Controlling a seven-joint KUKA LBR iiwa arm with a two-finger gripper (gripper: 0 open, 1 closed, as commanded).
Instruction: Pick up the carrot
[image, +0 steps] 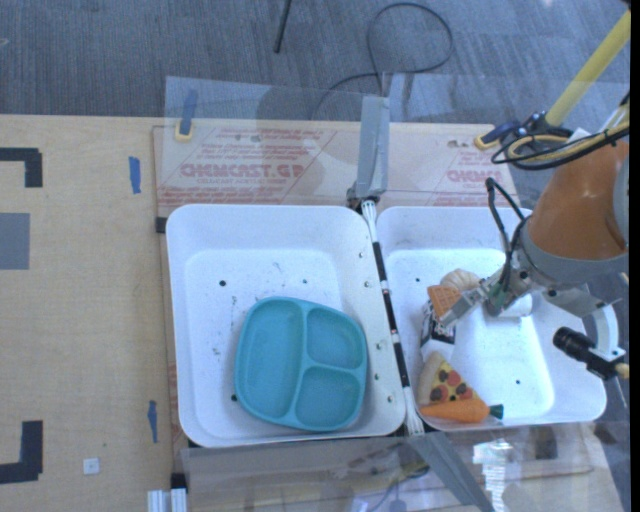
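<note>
Gripper (452, 312) low in right bin (580, 400), over orange-and-tan item; jaw state cannot tell. Carrot (458, 409) lies at bin's near edge, touching pizza slice (441, 380). Teal divided plate (301, 363) in left bin (200, 250).

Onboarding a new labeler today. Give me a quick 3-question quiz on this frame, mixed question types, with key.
1. True or false: the teal divided plate sits in the same bin as the carrot.
2. Multiple choice: where in the right bin is the carrot? A) far rim B) near edge, just below the pizza slice C) under the arm's orange band
3. Short answer: which item is the gripper closest to?

Key
1. False: the plate is in the left bin, the carrot in the right one.
2. B
3. The orange-and-tan item at the gripper's tip, well above the carrot.
</note>
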